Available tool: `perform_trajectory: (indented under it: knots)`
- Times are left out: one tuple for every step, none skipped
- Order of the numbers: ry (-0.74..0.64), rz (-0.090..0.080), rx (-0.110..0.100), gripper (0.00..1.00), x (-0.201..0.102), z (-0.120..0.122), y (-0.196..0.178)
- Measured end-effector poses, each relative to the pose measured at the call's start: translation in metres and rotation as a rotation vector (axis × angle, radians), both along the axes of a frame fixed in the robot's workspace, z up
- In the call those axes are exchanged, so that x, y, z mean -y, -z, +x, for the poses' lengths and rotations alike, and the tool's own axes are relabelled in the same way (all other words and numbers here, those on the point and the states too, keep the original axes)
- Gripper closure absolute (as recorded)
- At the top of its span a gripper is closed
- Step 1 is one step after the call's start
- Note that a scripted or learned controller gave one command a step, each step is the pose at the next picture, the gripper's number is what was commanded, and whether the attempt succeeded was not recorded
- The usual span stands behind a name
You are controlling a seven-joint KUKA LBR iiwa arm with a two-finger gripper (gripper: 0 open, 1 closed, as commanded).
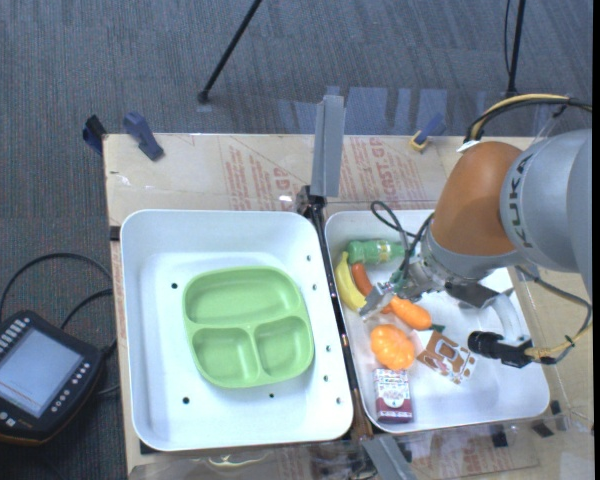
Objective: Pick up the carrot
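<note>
My arm's grey link reads "KUKA". My end effector (388, 296) sits low in the right bin (525, 388), beside the carrot (411, 313), which lies between the banana (350, 283) and a small red-and-white packet (450, 356) whose print is too small to read. My wrist hides the end effector's state; I cannot tell it.
</note>
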State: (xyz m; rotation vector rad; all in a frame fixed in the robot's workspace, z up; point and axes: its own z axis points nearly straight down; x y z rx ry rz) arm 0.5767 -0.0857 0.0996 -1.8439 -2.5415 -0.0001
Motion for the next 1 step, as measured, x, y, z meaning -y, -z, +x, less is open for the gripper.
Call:
perform_trajectory:
  knots:
    - [0.006,0.0,0.0,1.0,0.001,0.0003,-0.0096]
